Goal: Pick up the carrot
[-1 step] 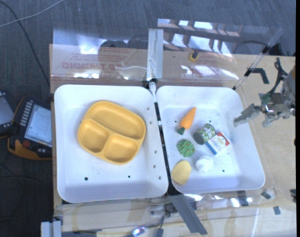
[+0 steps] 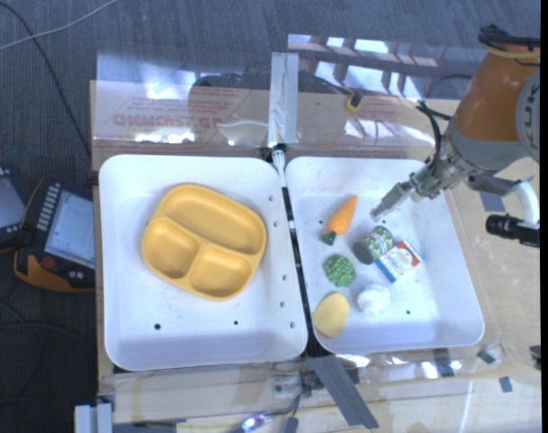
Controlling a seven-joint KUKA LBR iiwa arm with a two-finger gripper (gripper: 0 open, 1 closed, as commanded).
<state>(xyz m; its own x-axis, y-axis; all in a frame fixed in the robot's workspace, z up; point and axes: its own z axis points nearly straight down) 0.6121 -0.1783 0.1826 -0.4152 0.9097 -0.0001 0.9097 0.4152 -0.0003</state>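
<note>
The carrot [image 2: 342,216] lies in the right bin [image 2: 454,282], in its upper left part, near the wall shared with the left bin [image 2: 129,332]. It is small and toy-like, with a smooth orange body that tapers toward the upper right and a dark green stub at its lower left end. It lies tilted and touches nothing else.

The hand [image 2: 382,210] hangs over the right bin just to the carrot's right, apart from it, its thin tip pointing down-left. I cannot tell whether it is apart or together. Nothing shows in it.

Below the carrot sit a green ball [image 2: 339,270], a can [image 2: 376,244], a small box [image 2: 399,261], a white lump [image 2: 374,299] and a yellow lemon [image 2: 331,314]. The left bin bears a yellow tray [image 2: 204,239] with three compartments.
</note>
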